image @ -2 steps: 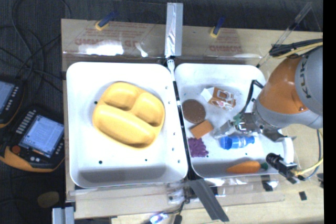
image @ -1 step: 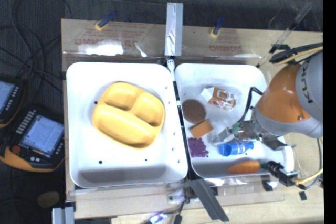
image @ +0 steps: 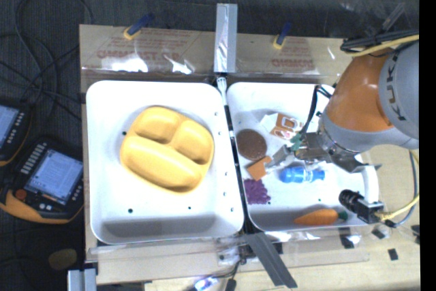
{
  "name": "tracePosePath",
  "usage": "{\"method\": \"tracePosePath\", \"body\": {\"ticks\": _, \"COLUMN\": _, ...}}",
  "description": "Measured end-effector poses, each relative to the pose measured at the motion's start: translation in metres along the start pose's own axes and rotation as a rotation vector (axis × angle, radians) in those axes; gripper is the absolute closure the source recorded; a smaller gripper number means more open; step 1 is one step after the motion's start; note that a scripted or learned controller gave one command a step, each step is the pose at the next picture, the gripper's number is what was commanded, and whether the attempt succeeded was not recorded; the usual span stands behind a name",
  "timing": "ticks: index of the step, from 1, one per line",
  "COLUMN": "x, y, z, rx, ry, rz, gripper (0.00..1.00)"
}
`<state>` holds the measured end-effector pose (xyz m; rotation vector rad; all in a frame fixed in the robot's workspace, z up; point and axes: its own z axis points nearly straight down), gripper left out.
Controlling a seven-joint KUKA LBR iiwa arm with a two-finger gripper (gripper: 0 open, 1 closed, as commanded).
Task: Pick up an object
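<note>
The right bin (image: 272, 100) holds a brown disc (image: 251, 143), a small orange block (image: 257, 167), a purple grape bunch (image: 257, 192), a blue bottle (image: 302, 175) lying on its side, a carrot (image: 317, 217) near the front wall and an orange-and-white packet (image: 285, 125). My gripper (image: 285, 156) hangs low in the middle of this bin, just above the blue bottle and right of the orange block. Nothing is seen held in it. A large yellow bread-shaped object (image: 167, 148) lies in the left bin (image: 109, 215).
The grey arm with its orange band (image: 361, 102) covers the right bin's right side. A metal divider (image: 231, 146) separates the bins. Black cables and a handheld pendant (image: 48, 177) lie on the floor at the left.
</note>
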<state>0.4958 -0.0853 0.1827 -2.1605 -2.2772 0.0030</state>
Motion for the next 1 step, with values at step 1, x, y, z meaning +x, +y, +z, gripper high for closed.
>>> {"method": "tracePosePath", "body": {"ticks": 1, "x": -0.0529, "y": -0.0145, "z": 0.0888, "rx": -0.002, "ry": 0.000, "rz": -0.204, "gripper": 0.00}}
